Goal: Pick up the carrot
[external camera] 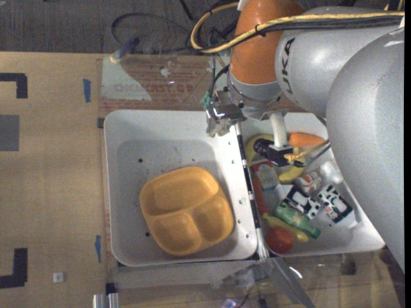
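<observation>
Pale wooden bench point(51, 191): left-hand white bin point(110, 172), right-hand white bin point(363, 235) touching side by side; blue tape strip point(87, 90).

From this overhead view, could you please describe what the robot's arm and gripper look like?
The arm is made of large, smooth, rounded light-grey links, with a glossy orange band above the wrist and black KUKA lettering beside it. A yellow cable runs along it and loops past the orange part. The gripper is a small metal-grey assembly with a green detail.

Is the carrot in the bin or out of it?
In. The carrot lies in the right-hand bin beside the banana, apart from the end effector, which is at the wall between the bins.
</observation>
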You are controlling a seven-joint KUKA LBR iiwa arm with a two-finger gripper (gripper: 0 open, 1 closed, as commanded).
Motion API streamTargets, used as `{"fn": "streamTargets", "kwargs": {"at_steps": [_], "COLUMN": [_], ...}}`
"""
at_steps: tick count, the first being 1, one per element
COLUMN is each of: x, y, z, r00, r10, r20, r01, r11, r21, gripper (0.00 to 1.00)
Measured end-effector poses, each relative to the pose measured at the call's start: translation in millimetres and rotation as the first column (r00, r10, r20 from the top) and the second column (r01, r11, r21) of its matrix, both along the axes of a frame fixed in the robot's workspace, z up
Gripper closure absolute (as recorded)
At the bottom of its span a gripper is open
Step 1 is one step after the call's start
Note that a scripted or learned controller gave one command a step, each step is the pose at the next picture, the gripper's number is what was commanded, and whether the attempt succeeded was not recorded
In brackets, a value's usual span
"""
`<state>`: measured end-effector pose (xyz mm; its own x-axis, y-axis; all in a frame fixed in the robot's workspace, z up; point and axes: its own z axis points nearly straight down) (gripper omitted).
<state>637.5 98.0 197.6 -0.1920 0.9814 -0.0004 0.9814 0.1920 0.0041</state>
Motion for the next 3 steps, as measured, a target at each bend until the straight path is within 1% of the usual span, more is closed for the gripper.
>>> {"fn": "streamTargets", "kwargs": {"at_steps": [1,2,3], "x": [-24,-51,-131], "y": [56,118,91], "z": [5,1,13], "r00": [0.992,1.0,0.967], "r10": [0.129,0.014,0.255], "r20": [-0.005,-0.007,-0.007], "r01": [-0.129,-0.014,-0.255], "r11": [0.992,1.0,0.967], "r21": [0.0,0.0,0.0], "gripper": [1.0,1.0,1.0]}}
